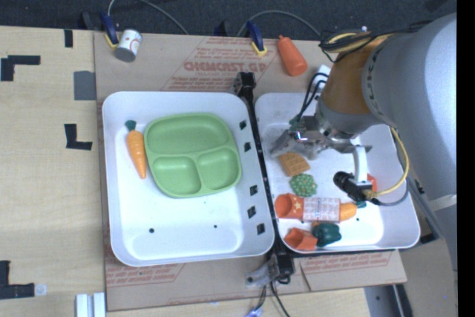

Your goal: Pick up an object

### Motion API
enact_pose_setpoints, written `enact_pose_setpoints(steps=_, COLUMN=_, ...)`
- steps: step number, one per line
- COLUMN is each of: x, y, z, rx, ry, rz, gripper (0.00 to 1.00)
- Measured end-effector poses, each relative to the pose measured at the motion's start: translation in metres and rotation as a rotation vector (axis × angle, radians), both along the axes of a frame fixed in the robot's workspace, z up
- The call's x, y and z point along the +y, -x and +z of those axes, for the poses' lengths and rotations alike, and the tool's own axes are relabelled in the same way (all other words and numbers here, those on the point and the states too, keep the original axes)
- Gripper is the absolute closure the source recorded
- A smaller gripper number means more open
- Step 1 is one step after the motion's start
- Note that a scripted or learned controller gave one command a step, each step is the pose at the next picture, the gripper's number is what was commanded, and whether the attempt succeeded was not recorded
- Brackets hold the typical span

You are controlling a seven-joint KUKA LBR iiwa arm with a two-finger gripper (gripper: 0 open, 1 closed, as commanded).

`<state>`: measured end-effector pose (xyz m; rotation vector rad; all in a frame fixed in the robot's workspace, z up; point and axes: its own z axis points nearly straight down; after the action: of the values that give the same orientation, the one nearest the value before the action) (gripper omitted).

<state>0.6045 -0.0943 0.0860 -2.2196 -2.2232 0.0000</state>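
Toy cracker [295, 162], a tan, flat square, is the piece nearest the jaws [298, 143] and lies just beneath them on the floor of the right bin [393, 234], so we take it as the likely target. We judge it light, stiff and probably smooth plastic. Because it lies flat, there is little edge to catch. The best hold would be across two opposite sides, with the tips pressed right down to the bin floor. A shallow pinch may simply skate off.

The jaws hang low over the bin, and we cannot tell whether they are apart or together. Nothing shows between them, and we cannot say whether they touch the cracker.

Just beyond the cracker, on its far side from the jaws, sits a bumpy green toy [303, 184]. Farther out that way is a tight cluster with a pink-and-white box [320, 208] and a dark green piece [326, 234]. Those would be harder to single out. Well away, across the divider, the left bin [185, 241] holds a green divided plate [194, 154] and a toy carrot [136, 151].
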Motion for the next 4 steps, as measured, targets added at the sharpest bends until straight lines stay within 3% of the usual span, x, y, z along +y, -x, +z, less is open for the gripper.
enact_pose_setpoints(steps=2, x=0.0, y=0.014, z=0.002, rx=0.0, ry=0.001, rz=-0.001, gripper=0.0)
enact_pose_setpoints(steps=3, x=-0.007, y=0.001, z=0.0, rx=-0.001, ry=-0.001, rz=0.0, gripper=0.0)
enact_pose_setpoints(steps=4, x=-0.005, y=0.015, z=0.001, rx=-0.006, ry=0.003, rz=-0.001, gripper=0.0)
